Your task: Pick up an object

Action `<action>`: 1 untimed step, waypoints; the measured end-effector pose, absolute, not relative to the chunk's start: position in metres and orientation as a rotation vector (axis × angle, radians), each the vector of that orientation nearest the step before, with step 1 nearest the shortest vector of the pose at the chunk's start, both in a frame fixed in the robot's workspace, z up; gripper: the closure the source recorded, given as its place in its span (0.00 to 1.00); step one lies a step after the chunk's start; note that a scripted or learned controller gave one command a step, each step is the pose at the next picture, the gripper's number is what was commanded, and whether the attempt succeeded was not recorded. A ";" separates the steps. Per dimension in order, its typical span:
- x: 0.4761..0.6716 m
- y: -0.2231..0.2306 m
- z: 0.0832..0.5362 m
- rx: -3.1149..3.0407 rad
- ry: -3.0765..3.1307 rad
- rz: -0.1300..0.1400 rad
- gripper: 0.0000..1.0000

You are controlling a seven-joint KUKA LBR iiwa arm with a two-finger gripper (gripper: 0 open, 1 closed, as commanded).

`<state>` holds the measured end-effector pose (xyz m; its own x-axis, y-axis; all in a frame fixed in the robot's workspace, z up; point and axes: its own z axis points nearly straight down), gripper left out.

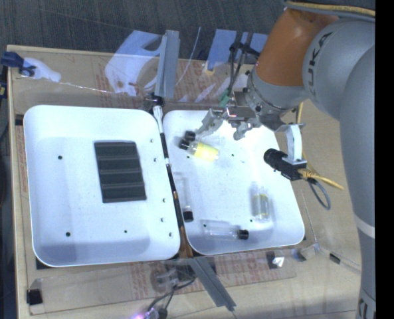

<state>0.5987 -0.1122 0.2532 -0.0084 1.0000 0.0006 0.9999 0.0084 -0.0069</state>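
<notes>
My gripper (224, 126) hangs over the back of the right bin (286, 208), its two fingers spread apart with nothing between them. Just below and left of it lies a yellow bottle with a black cap (198, 147) on the bin floor. A clear bottle (260, 203) lies further forward on the right side. Another clear tube with a black cap (224, 230) rests near the bin's front wall.
The left bin (44, 178) holds a dark ribbed rectangular block (120, 171). A black-tipped fitting with a yellow cable (283, 163) sits at the right bin's right rim. Blue and clear packaging (140, 62) lies behind the bins. The grey arm (329, 52) fills the upper right.
</notes>
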 end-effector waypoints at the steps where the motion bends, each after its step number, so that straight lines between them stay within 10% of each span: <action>1: 0.620 -0.144 0.170 -2.245 -2.192 0.008 0.00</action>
